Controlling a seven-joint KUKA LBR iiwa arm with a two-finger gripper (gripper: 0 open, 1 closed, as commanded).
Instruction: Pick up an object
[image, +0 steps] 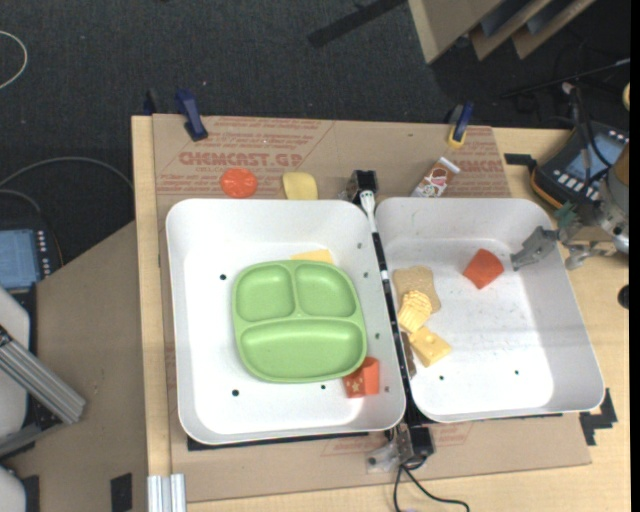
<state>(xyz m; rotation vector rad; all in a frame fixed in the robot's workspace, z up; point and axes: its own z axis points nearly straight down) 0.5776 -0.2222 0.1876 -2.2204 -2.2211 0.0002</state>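
The grey two-finger hand (530, 250) reaches in over the right rim of the right-hand shallow white plastic bin (560, 390), its tip low above the bin floor; nothing lies between its parts, though whether it is spread or closed cannot be told from this slanted view. The nearest candidate for the pick is the small red-orange block (483, 268), which sits on the bin floor just to the camera's left of the hand and a touch nearer the viewer, close but apart from it. The block looks roughly cubic and turned a little askew, so no long axis dictates the approach; the coming move likely turns on a short shift leftward and then a descent. Farther left, against the bin's inner wall, lie a tan cracker-like square (416, 282) and two yellow cheese-like wedges (424, 331), well apart from the hand. The left-hand white bin (200, 240) holds a green divided plastic plate (298, 322) and a second small orange block (364, 379) beside it, farthest of all across the bench.
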